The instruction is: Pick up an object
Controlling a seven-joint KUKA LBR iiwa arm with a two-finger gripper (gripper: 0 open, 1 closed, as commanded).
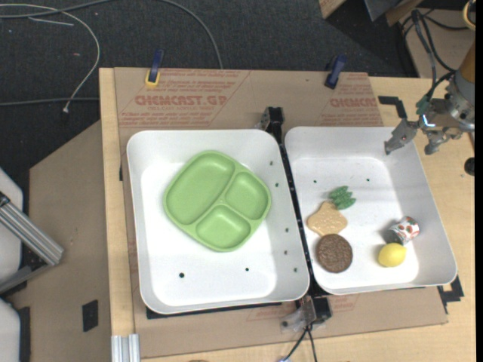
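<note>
A lemon [391,255], ball [406,230], cookie [333,253] and pineapple [331,215] are seen in the right bin [361,148]. The gripper [416,137] is held spread wide, holding nothing, over that bin's far right corner.

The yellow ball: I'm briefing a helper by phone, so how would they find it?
Look in the right-hand white bin, along its near edge. The yellow ball sits toward the right corner, just below a small red-and-white object and right of a brown disc. It is the only plain yellow, round thing there.
</note>
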